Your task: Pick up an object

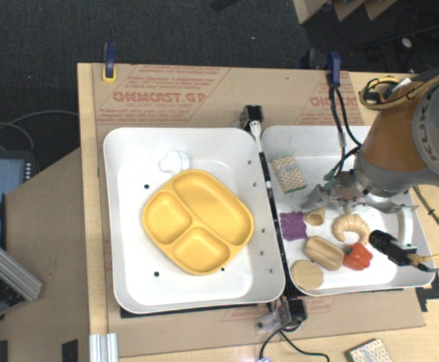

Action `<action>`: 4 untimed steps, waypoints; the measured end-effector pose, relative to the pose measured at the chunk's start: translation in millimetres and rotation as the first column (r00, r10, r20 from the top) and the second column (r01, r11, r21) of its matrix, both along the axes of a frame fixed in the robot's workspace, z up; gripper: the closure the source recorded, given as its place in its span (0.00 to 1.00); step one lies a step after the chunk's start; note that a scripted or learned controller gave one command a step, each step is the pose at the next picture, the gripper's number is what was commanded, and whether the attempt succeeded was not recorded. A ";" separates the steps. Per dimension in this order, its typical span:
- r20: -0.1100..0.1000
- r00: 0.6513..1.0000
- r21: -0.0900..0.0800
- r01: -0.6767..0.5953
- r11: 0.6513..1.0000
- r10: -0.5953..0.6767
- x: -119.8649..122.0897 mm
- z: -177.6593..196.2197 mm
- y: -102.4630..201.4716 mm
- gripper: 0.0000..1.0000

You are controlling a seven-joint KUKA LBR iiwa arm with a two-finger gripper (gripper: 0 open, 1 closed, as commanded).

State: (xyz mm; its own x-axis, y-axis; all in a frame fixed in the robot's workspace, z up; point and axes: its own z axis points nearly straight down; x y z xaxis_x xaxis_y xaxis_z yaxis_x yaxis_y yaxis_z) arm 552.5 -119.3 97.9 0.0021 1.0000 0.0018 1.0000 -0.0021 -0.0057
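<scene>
Worktop point(204, 89) carrying two white bins. Left bin point(121, 202): yellow three-compartment plate point(197, 221) at centre. Right bin point(412, 274): patterned packet point(288, 173) at 11 o'clock, purple piece point(293, 225) at 9 o'clock, croissant point(350, 225) near centre, bread roll point(323, 252), red piece point(357, 256) and round disc point(307, 274) toward 6 o'clock. Hand point(339, 193) lowered just above the croissant; finger spread cannot be told.

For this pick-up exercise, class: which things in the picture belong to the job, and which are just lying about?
Belonging to the job:
gripper over the right bin
croissant
bread roll
red piece
purple piece
patterned square

Lying about:
yellow divided tray in the left bin
blue clamps
cables
</scene>
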 end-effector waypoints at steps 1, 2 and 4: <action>0.021 1.000 -0.006 -0.007 1.000 0.007 117.9 -9.6 -1.5 0.00; 0.002 1.000 -0.001 0.001 1.000 -0.001 53.6 -13.1 -51.5 0.00; 0.004 1.000 0.007 -0.006 1.000 0.006 -22.5 -12.5 -100.1 0.00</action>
